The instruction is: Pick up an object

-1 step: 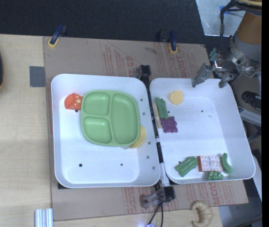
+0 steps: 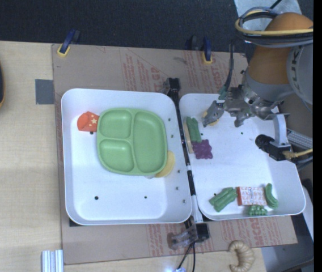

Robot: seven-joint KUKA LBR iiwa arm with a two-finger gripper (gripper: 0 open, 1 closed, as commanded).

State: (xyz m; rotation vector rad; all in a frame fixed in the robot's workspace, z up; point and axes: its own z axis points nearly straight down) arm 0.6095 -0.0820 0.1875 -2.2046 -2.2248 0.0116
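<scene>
My gripper [image 2: 225,118] hangs over the back part of the right bin [image 2: 288,177], fingers apart with nothing between them. A long green vegetable [image 2: 193,130] lies just left of it by the bin's left wall, with a purple bunch of grapes [image 2: 202,149] a little nearer the front. Along the front of this bin lie a green pea pod [image 2: 222,198], a red and white packet [image 2: 250,196], a small green pickle [image 2: 271,195] and a short green piece [image 2: 256,211].
The left bin [image 2: 81,197] holds a green divided plate [image 2: 132,140], a red toy [image 2: 87,121] at its back left and a yellow piece [image 2: 169,164] poking out under the plate. A tan curled object [image 2: 242,255] lies on the bench in front of the bins.
</scene>
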